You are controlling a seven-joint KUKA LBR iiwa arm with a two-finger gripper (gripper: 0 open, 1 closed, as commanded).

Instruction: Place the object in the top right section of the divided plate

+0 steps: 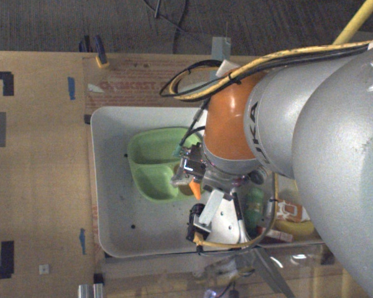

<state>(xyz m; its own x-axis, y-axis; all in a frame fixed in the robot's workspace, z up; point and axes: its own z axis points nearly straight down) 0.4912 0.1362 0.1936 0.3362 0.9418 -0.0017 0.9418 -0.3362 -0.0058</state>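
The hand (188,182) hangs over the green plate (150,160) to drop something orange (196,191) beside it; I cannot tell its grip.

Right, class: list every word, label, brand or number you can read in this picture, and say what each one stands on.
"KUKA", only partly visible, in dark letters running sideways on the grey arm, just beside its orange band.
Reddish stencilled print on the wooden bench above the white bin: too faded and blurred to read.
Packaging beneath the arm carries printing too small to read.
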